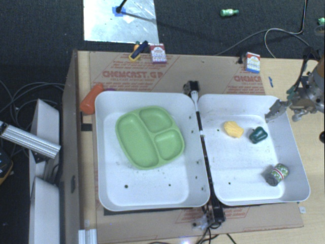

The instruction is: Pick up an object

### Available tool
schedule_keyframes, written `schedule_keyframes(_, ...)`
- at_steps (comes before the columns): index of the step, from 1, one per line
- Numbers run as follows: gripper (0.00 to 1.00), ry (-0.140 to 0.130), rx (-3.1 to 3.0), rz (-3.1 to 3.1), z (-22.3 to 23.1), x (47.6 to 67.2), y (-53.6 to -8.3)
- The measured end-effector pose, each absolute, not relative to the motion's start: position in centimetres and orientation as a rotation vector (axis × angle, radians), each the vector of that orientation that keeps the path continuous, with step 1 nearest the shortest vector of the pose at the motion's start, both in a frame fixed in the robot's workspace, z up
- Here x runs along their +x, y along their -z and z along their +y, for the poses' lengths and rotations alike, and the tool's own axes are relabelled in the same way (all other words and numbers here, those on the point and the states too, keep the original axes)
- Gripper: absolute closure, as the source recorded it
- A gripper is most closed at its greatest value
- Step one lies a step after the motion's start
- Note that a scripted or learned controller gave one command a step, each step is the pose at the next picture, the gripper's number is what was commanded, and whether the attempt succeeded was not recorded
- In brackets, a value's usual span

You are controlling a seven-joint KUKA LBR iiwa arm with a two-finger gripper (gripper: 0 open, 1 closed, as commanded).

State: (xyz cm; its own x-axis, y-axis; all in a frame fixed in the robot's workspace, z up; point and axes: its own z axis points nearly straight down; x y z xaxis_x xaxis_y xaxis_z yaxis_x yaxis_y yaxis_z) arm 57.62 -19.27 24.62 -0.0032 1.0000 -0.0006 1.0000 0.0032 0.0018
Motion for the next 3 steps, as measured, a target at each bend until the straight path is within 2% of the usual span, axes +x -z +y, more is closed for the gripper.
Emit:
schedule_keyframes(1,0.0,0.003,2.223,2.225,-19.0,58.4,-8.8)
schedule_keyframes(2,0.0,0.0,2.219,2.222,-20.7,57.6,-8.5)
schedule_keyframes(3,0.0,-0.006,2.213,2.224,-13.7,60.5,-18.3)
